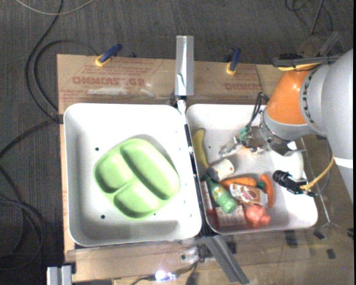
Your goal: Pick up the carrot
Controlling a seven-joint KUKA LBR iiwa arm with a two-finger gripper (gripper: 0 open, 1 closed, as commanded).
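The cardboard sheet under the bins carries faded red print. Along its far edge, behind the left bin, a line of block capitals can be made out only in part: it seems to begin "CHEMICALS", followed by two or three letters too blurred to settle. A second patch of the same red print sits at the far edge behind the right bin, too faint to read. The small carton in the right bin bears printing too small to read.
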